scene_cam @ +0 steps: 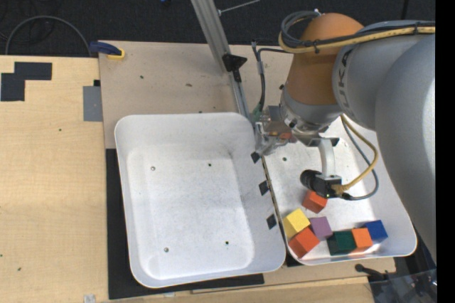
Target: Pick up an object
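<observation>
Far left: bare pale table (43,173), with black patches near its upper left corner. Just right of those, at the table's upper edge, a blue and yellow clamp (106,49). Centre left: wide white left bin (185,202). Above it, a slanted aluminium bar (206,10), running down toward the line where both bins meet. Right of centre: tool (270,132), low over the upper end of that line, under the orange wrist band (323,60). Cannot tell its state, apart or together.

Lower right, in the right bin (284,177), well apart from the tool: yellow cube (297,222), orange-red cube (306,241) just below it, red cube (314,202) alone higher up, then purple cube (321,226), green cube (341,242), orange cube (362,237) and blue cube (377,230), packed close along the bin's lower rim.
</observation>
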Motion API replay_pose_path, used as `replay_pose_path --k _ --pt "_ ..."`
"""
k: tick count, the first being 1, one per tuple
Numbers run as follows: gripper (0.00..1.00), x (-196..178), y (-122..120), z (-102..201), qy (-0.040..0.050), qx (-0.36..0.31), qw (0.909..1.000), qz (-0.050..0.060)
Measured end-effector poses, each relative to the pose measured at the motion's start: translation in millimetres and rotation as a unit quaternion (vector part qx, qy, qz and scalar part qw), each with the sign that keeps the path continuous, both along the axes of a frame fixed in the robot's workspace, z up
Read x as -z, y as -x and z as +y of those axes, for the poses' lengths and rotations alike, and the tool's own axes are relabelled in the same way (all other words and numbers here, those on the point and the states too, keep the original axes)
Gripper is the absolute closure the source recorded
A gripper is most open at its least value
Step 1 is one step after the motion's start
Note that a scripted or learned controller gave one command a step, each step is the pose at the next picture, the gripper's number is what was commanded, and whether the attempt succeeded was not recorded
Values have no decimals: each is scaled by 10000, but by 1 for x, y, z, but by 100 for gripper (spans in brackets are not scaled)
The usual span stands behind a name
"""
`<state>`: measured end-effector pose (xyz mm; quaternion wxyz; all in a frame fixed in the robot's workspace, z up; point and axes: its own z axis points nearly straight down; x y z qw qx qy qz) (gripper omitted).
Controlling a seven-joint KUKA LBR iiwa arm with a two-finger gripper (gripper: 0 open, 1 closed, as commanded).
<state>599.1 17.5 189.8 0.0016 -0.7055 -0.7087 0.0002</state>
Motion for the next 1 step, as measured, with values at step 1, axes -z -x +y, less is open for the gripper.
replay_pose_path --k 1 --pt "100 -135 13 36 3 10 10000 -35"
